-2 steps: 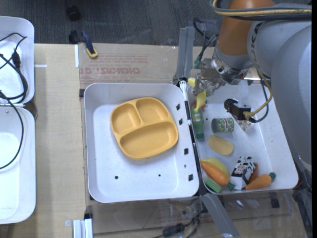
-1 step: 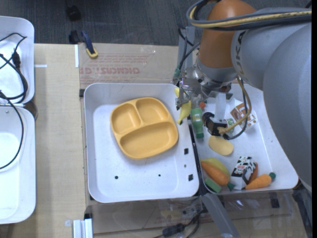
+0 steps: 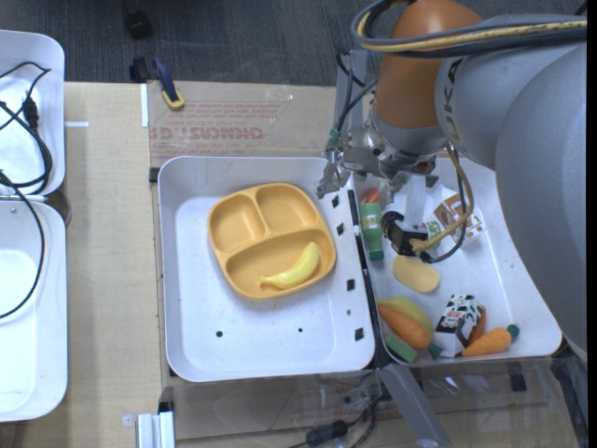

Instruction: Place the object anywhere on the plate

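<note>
A yellow divided plate (image 3: 252, 215) lies in the left bin (image 3: 173, 250), toward its upper middle. A yellow banana (image 3: 294, 269) rests in the plate's large lower compartment. My gripper (image 3: 378, 183) hangs under the orange wrist band, over the top left corner of the right bin (image 3: 508, 283), just right of the wall between the bins. It is low above a green object (image 3: 372, 230), and the wrist body hides its tip. I cannot make out anything held in it.
The right bin holds a pale yellow piece (image 3: 416, 274), an orange carrot (image 3: 403, 323), a black-and-white carton (image 3: 457, 315), a smaller carrot (image 3: 488, 342) and an orange-white packet (image 3: 454, 217). The grey arm covers the upper right. A cardboard sheet (image 3: 224, 124) lies behind the bins.
</note>
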